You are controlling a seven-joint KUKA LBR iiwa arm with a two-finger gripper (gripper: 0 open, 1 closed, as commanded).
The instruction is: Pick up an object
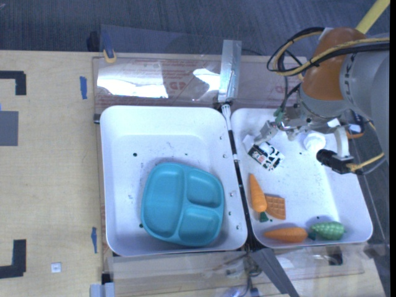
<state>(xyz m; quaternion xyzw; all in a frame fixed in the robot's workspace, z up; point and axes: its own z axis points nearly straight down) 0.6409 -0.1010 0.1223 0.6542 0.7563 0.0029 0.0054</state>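
In the right bin [346,184], my gripper [266,155] hangs low over the floor at the upper left, near the divider. An orange carrot [257,192] lies just below it, a short way apart. An orange waffle-like square [276,206] rests against that carrot's right side. A second carrot [286,233] lies flat along the front wall, with a bumpy green piece [327,230] to its right. I see nothing held in the gripper.
The left bin [124,135] holds a blue divided plate [183,204] at its front centre. The grey arm with its orange band [334,67] and looping cables fills the space above the right bin's far right corner. A metal bracket [229,73] stands behind the divider.
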